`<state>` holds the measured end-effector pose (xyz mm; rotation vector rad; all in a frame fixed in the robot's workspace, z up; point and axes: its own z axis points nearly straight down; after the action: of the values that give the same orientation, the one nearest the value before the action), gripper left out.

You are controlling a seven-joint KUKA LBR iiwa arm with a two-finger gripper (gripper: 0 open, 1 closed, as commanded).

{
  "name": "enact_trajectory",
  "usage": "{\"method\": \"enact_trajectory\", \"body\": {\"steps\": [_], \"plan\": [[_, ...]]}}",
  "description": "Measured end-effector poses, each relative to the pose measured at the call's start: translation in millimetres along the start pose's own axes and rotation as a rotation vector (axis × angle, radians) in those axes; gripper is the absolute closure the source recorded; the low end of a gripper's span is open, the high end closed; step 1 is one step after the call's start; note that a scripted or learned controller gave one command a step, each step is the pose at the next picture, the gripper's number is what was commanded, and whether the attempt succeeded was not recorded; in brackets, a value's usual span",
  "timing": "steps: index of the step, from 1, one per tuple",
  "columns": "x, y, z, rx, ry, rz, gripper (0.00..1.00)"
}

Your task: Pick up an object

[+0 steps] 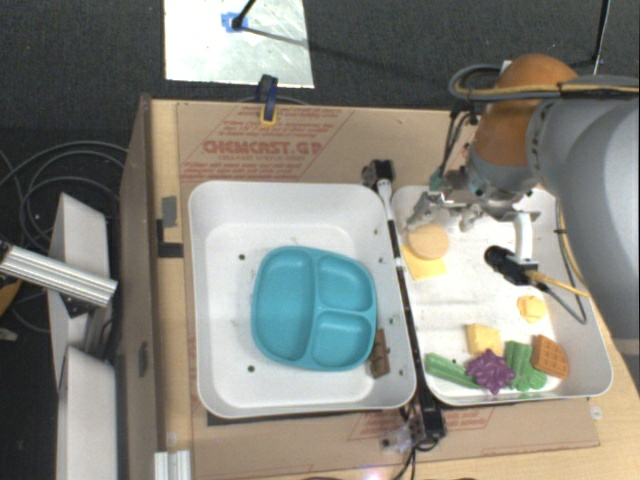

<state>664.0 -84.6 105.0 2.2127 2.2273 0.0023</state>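
My gripper (443, 213) hangs over the far left part of the right bin (590, 343), open, with nothing between its fingers. Just below it lies a round tan toy bun (430, 241) resting on a yellow slice (424, 265). Along the bin's near side lie a yellow cheese block (483, 338), a purple grape bunch (490, 370), green vegetable pieces (522, 362), a long green pod (447, 368) and an orange waffle (549, 356). A small yellow piece (531, 308) sits further right.
The left bin (215, 268) holds a blue divided plate (313, 306). A small brown piece (380, 353) lies against that bin's right wall. The grey arm (590, 168) covers the right bin's far right corner. A shiny sheet (238, 28) lies on the floor behind the bench.
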Motion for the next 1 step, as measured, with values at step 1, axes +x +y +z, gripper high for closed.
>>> {"method": "enact_trajectory", "body": {"steps": [1], "plan": [[-10.2, 6.9, 16.9, -0.005, 0.002, 0.005, 0.0]]}}
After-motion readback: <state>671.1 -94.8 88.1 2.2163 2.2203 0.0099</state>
